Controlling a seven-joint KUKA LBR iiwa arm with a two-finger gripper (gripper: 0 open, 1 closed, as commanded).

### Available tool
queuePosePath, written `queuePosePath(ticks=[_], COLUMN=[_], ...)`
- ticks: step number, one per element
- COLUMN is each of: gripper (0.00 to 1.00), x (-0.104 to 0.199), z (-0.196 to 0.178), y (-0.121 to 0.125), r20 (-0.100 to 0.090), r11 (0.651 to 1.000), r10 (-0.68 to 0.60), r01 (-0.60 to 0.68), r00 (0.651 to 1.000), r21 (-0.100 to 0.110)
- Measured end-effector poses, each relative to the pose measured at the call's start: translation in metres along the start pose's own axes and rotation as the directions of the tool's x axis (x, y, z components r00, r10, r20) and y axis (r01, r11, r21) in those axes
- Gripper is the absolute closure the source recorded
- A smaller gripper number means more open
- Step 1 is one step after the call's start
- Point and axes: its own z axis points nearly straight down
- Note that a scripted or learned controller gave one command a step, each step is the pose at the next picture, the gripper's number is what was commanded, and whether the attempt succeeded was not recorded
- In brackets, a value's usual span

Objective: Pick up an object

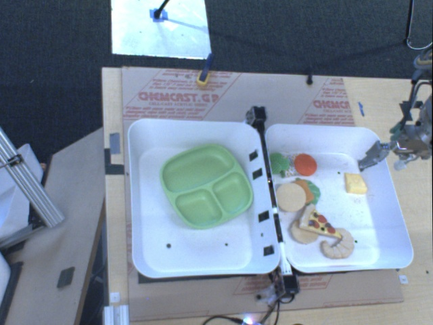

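Observation:
The right bin [396, 249] holds several toy foods. A yellow cheese block [356, 183] lies near its right wall. A red tomato [305, 164] and a green leafy piece [279, 164] lie at the back left. Below them are a round bun on lettuce [293, 196], a pizza slice [318, 225] and a tan cookie-like piece [337, 246]. My gripper [385, 160] hovers over the back right corner of this bin, just above and right of the cheese block. It is open, with nothing between its fingers.
The left bin [145, 249] holds a green divided plate [206, 185]. A black-marked divider ridge [265, 181] runs between the two bins. Both bins rest on a cardboard sheet [176, 93] on the bench.

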Motion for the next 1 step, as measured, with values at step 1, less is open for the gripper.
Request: queuePosePath(ticks=[1], gripper=[0.00], x=[0.0009], z=[-0.0070], y=[0.0024], r20=[0.003], r11=[1.000], r10=[-0.004], r01=[0.004], r00=[1.000], r21=[-0.012])
